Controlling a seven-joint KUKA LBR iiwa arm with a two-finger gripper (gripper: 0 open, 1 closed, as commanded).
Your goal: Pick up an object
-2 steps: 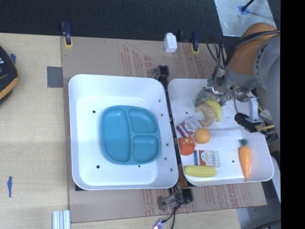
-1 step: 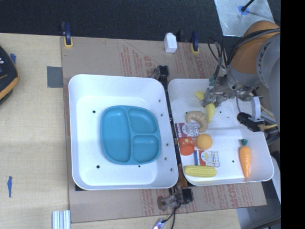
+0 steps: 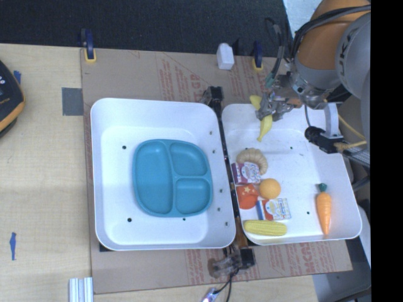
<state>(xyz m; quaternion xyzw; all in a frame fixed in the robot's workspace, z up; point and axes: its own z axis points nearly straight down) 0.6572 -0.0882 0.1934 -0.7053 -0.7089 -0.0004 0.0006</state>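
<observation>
The left bin (image 3: 101, 168) carries a blue divided plate (image 3: 173, 177), lying flat near its middle; nothing rests in its compartments. It plays no visible part in the pick so far.

The right bin (image 3: 352, 225) holds the remaining stock. Against its left wall sit a pastry (image 3: 253, 158), a small printed packet (image 3: 245, 173), a tomato (image 3: 247, 197) and an orange (image 3: 269, 188), all close together and partly touching. Just below them lie a second packet (image 3: 281, 209) and a corn cob (image 3: 265, 228) along the near wall. A carrot (image 3: 323, 211) lies apart on the right side.

At the far end of the right bin, the claw (image 3: 272, 109) stands above the bin floor with a yellow banana (image 3: 265, 126) hanging from its tip. The banana appears gripped at its upper end between the fingers and looks raised clear of the floor, so the pick is judged largely accomplished; what is left is to lift clear and prove the hold.

Limitations: the fingers merge with cables and wrist hardware, so the contact points are hard to make out. Whether the banana's lower tip touches the bin floor cannot be confirmed. The arm (image 3: 327, 36) is cut off at the right edge. The packet printing is illegible.
</observation>
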